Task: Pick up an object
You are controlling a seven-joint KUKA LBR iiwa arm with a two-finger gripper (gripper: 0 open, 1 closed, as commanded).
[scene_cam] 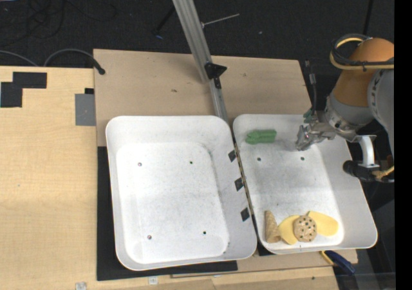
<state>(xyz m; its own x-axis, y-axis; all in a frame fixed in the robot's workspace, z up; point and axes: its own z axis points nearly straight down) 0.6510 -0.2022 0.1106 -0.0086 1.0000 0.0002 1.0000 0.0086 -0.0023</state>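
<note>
Look to the upper right of the frame: your gripper [308, 137] hangs over the far right corner of the right bin [347, 208], at the end of the grey arm [360, 99] with its orange band. The metal tip is small and blurred against the white floor, so you cannot tell how far the jaws stand open. Nothing shows between them, and whether the tip touches the bin floor cannot be made out.

The nearest thing to the jaws is the green object [261, 135], lying in the upper left part of the same bin, to the left of the gripper and apart from it. It is an oblong block, and its long axis runs roughly left to right across the frame, nearly level, parallel to the bin's far wall.

At the lower edge of that bin you see a cluster: a tan cone-like piece [271, 226] with its long axis running up and down the frame, just beside a yellow flat piece [325, 224], and a brown speckled round piece [304, 227] resting on the yellow one.

The left bin [122, 154] sits beside the right one on the worktop [148, 83], their inner walls touching. A grey metal rail [193, 35] slants from the top centre down to the bins' shared far corner.
</note>
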